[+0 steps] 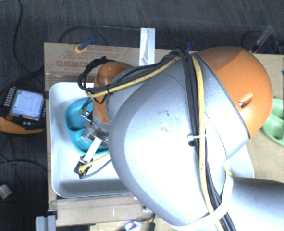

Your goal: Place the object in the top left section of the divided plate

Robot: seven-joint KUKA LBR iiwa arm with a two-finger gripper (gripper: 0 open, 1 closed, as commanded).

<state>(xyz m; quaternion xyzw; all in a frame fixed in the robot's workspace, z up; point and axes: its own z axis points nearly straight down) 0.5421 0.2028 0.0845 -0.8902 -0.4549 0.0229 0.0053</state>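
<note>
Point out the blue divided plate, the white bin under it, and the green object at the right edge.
blue divided plate (74, 117): camera view, its visible left rim.
white bin (60, 174): camera view, bare floor near the lower left corner.
green object (276, 121): camera view, its visible left part.

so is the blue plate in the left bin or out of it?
In. The blue plate lies inside the white bin, within its raised rim. The arm covers most of it, so its sections and any object can't be seen.

A robotics lab: a cabled industrial arm over a white bin, a handheld controller at nine o'clock on grey carpet.
</note>
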